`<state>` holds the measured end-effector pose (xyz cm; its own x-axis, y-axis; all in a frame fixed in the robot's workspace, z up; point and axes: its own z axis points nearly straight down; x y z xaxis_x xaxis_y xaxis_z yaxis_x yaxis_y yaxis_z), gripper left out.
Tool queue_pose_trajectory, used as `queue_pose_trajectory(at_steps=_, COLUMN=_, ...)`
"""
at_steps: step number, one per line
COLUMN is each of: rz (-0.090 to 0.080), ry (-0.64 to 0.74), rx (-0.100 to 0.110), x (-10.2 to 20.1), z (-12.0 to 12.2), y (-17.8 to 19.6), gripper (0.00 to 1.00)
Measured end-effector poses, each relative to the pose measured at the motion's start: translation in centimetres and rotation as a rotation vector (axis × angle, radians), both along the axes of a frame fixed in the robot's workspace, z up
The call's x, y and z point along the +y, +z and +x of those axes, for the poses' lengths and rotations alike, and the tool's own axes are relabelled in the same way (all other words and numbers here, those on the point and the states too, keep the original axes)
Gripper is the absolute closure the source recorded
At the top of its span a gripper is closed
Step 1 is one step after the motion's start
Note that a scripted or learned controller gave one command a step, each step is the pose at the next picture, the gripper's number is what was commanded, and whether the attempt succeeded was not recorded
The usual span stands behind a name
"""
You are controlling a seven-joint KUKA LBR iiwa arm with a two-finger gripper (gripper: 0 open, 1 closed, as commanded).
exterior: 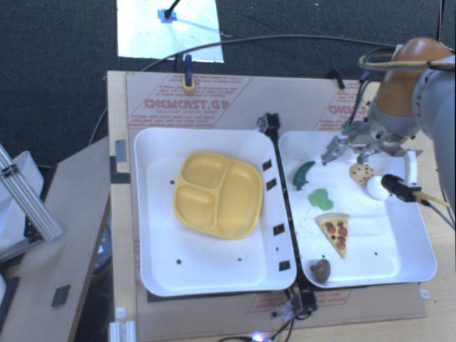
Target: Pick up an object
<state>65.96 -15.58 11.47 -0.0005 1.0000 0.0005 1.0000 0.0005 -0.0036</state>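
The arm reaches in from the right, and the gripper (350,148) hangs over the back of the right bin (417,258), fingers spread apart with nothing between them. Below and just right of the fingertips lies a tan cookie (361,172), with a white egg (376,188) touching its lower right side. That cookie looks like the nearest pick. Off to the left of the fingers sits a dark green pepper (303,174), its long axis running slantwise from upper right to lower left. Further forward in the bin are a green leafy piece (320,199), a pizza slice (335,233) pointing toward the front, and a brown lump (320,269) in the front corner. The left bin (153,219) holds a yellow divided plate (217,194), well apart from the gripper.
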Motion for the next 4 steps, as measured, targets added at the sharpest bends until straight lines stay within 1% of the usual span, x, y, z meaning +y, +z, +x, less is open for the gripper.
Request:
queue_pose_trajectory(at_steps=1, rz=-0.001, ry=0.001, rx=-0.007, x=0.0, z=0.2, y=1.4, gripper=1.0)
queue_pose_trajectory(at_steps=3, rz=-0.002, ry=0.004, rx=-0.009, x=-0.6, z=0.4, y=10.3, gripper=1.0)
queue_pose_trajectory(at_steps=4, rz=-0.002, ry=0.004, rx=-0.01, x=-0.6, z=0.5, y=15.7, gripper=1.0)
